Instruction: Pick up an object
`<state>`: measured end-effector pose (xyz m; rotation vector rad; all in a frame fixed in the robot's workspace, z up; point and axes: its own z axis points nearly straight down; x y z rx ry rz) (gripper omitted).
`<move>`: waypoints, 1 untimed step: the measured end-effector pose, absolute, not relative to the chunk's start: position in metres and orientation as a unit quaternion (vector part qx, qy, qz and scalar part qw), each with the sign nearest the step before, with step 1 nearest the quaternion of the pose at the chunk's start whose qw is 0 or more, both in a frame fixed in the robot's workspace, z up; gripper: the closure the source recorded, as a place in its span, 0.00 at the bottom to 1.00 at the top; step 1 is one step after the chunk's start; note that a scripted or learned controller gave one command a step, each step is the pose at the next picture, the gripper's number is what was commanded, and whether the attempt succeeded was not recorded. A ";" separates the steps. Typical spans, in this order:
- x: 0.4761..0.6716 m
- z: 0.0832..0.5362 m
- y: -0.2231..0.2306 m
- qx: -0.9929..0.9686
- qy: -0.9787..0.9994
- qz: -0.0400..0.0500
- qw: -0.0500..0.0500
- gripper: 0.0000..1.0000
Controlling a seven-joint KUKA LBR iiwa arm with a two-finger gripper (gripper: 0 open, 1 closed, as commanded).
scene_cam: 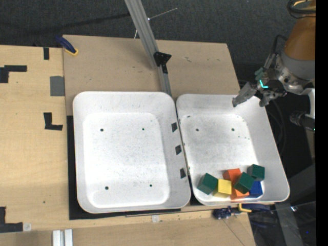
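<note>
Coloured blocks [234, 183] huddle in the near corner of the right bin [266, 137]: green, yellow, orange, blue, touching one another. Cluster's long axis runs along the bin's near wall; single blocks are cube-like, no clear pointing. Left bin [82, 137] sits beside it on the worktop [200, 65]. Farther back, the hand [249, 93] hangs over the right bin's far rim, well apart from the blocks, which lie toward the near side. Finger spread: cannot tell.

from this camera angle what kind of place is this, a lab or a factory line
Most likely a robotics lab test bench. A gripper hangs over two white bins, one holding loose coloured blocks. The plywood bench has black tape marks, and a metal pole crosses above.
</note>
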<state>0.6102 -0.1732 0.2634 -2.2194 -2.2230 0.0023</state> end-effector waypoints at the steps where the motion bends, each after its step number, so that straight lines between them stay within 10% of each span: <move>1: 0.604 0.218 -0.176 -0.707 -0.707 0.002 0.002 0.00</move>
